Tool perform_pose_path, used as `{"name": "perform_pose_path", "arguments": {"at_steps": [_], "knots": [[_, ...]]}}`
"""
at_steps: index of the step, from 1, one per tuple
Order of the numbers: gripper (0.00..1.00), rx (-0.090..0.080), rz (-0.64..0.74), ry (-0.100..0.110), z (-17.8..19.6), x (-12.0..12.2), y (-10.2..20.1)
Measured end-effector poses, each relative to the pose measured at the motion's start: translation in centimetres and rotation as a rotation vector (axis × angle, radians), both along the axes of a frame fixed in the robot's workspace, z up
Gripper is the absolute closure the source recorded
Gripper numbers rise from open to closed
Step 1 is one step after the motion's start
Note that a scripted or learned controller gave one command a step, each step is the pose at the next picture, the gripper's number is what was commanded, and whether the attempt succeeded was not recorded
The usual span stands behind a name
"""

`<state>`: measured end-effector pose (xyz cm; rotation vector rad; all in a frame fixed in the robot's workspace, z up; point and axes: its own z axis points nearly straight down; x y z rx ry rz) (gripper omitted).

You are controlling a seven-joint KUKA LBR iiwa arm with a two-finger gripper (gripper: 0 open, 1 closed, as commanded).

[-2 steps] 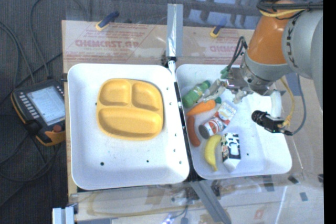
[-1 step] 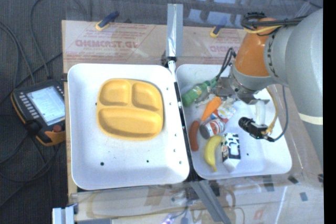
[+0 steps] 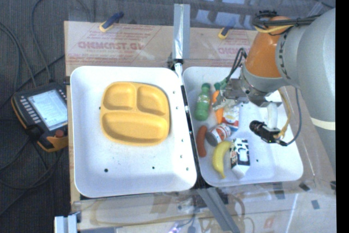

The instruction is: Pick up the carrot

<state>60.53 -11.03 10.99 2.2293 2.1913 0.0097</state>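
The carrot is a small orange piece in the right bin, lying between a green bottle and a white packet. The gripper hangs low over the bin's upper middle, right beside the carrot and partly covering its upper end. Whether anything sits between its fingers cannot be made out from this angle.
A red sausage, a small can, a banana and a black-and-white carton crowd the right bin's lower left. A white object lies at its right. The left bin holds a yellow divided plate.
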Motion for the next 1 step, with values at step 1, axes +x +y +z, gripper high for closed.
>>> {"name": "perform_pose_path", "arguments": {"at_steps": [1], "knots": [[1.0, 0.004, -0.25, 0.02, 7.05, 6.17, 2.84]]}}
